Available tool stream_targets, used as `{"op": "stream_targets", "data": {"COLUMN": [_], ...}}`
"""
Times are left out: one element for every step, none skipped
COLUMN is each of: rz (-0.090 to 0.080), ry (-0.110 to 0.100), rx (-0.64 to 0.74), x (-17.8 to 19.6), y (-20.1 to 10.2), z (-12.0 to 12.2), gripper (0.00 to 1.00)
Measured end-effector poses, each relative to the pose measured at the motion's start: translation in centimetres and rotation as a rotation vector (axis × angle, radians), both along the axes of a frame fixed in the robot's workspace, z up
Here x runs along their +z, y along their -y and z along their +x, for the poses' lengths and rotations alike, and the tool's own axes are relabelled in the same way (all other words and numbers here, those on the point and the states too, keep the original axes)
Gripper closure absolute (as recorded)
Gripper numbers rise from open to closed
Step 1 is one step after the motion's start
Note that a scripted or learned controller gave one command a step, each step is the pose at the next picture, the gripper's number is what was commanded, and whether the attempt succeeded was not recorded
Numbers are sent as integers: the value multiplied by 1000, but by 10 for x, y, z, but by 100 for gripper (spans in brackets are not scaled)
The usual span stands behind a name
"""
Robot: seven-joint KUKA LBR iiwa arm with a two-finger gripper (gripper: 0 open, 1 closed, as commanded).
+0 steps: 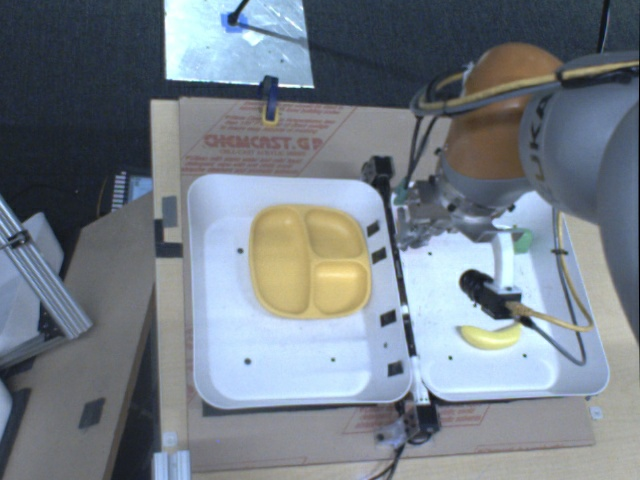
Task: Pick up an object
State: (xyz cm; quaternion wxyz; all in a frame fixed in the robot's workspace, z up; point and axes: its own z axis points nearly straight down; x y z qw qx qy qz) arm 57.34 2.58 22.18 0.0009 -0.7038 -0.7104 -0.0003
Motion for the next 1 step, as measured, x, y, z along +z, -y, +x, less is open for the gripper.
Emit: {"op": "stream_targets", "data": {"rz": [-1], "ry": [2], "rx": [-1], "x": [10], "y": [-51], "z": [-11], "gripper": [100]}}
